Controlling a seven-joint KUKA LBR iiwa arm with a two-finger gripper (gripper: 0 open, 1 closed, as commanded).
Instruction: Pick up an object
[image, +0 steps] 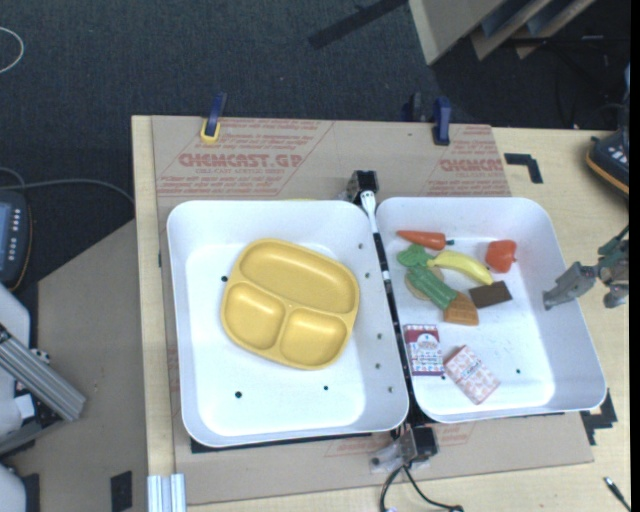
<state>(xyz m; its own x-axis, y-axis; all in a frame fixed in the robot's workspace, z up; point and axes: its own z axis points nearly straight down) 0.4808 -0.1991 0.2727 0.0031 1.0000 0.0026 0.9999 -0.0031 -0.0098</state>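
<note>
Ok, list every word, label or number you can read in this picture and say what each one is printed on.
"CHEMCAST GP": red print on the brown board behind the left bin, fairly legible.
The same red print repeats on the board behind the right bin, partly cut off and not readable in full.
Red and white carton in the right bin: print too small to read.
Pink patterned packet beside it: print too blurred to read.

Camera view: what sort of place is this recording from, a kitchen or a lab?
Most likely a robotics lab bench, not a kitchen: two white bins clamped to a board, toy food and a yellow divided plate as props, and loose cables at the front edge.
</note>
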